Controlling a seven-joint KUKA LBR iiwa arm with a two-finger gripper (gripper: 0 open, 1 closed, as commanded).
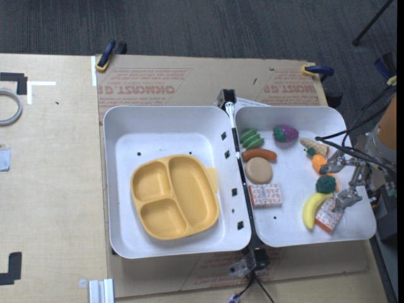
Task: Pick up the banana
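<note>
The banana [309, 209] lies in the right bin [284, 229], near its front right corner, just beside a small red-and-white carton [327, 218] and below a green broccoli piece [326, 184]. The claw [344, 180] hovers over that bin's right side, its two fingers spread wide with nothing between them, one above the carton. The left bin [120, 169] holds a yellow divided plate [174, 196].

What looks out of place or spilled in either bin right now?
Nothing stands out. The toy foods, banana included, lie loose in the right bin, and the yellow divided plate sits flat in the left bin.
</note>
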